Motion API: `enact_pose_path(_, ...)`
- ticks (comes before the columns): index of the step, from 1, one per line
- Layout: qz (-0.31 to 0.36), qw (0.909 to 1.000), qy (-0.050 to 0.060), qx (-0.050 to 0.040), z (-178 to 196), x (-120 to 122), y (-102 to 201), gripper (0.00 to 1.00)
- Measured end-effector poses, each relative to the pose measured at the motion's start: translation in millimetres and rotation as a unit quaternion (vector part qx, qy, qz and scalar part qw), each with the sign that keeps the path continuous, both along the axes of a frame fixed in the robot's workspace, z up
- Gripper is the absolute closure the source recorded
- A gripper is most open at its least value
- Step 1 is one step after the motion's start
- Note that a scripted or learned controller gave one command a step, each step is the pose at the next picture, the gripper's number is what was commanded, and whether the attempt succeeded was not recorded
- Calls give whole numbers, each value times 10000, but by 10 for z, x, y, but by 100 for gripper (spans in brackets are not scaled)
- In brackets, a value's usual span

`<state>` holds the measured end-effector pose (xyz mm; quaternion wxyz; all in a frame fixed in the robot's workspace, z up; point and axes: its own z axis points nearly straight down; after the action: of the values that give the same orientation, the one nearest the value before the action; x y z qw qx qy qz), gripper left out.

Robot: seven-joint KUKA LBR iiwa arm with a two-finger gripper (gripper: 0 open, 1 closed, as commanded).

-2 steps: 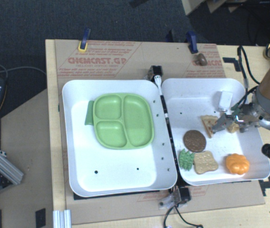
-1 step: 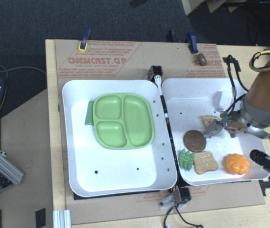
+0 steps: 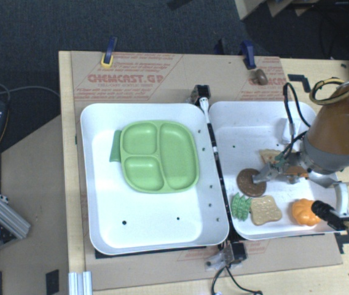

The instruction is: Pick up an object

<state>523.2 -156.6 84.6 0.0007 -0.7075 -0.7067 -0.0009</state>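
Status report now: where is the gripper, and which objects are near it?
Gripper low in right white bin, at round brown disc. Nothing visibly held. Beige toast piece, green leafy toy, orange toy close by.

A brown board point(image 3: 162, 72) lies under the left bin point(image 3: 101, 226); blue clamps point(image 3: 248, 54) grip the board's far edge.

We see two bins side by side: the left bin point(image 3: 101, 183) holds a divided plate point(image 3: 159, 155) toward its far side. In the right bin point(image 3: 242, 118), a disc point(image 3: 250, 183), broccoli piece point(image 3: 241, 206), cracker point(image 3: 265, 211) and fruit point(image 3: 302, 212) lie along the near side.
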Motion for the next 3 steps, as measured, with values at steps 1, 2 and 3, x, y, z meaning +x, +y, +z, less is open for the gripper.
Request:
enact_pose_path(1, -1, 10000, -44, -11, 145, 21, -7, 100)
enact_pose_path(2, 8, 10000, -20, -22, 581, -14, 14, 100)
enact_pose_path(3, 9, 10000, -32, -25, 1209, -44, -2, 100)
